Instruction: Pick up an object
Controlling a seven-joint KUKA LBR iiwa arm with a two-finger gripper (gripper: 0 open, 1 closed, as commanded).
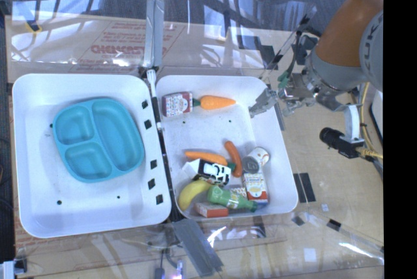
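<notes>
Orange plastic toy carrot (pixel 217 102) looks light, rigid, slick (grab mid-body); can't tell the two-finger gripper's (pixel 266 102) state.

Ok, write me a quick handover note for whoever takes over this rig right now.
Gripper: over the right bin's upper right rim, holding nothing.
Things: ketchup bottle and carrot at the bin's top; banana, green bottle and more piled at its lower end. Blue divided plate lies in the left bin.
Done: nothing picked.
Left: choose an object, descend, grasp, lift.
</notes>
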